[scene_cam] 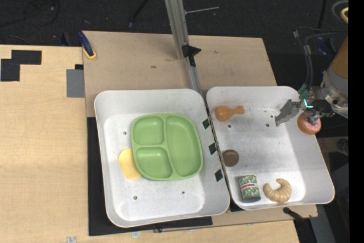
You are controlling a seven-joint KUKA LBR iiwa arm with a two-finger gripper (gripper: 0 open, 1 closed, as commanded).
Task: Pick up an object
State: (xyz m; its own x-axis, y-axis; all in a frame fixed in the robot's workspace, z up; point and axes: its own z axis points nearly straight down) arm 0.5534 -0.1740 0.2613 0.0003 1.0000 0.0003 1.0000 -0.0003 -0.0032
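My gripper (301,114) hangs over the right bin's (267,139) far right side, just inside its rim. A round orange-red object (310,124) lies right below the gripper, overlapping the bin's right rim; I cannot make out whether it is held. In the same bin lie an orange pear-shaped toy (228,112) at the back left, a small brown round piece (230,157) by the left wall, a green-labelled can (248,188) and a tan croissant-like object (278,190) at the front.
The left bin (114,116) bears a green divided plate (167,146) with a yellow object (128,164) tucked at its left edge. A metal post (177,20) rises behind the two bins. Black clips line the wall between them.
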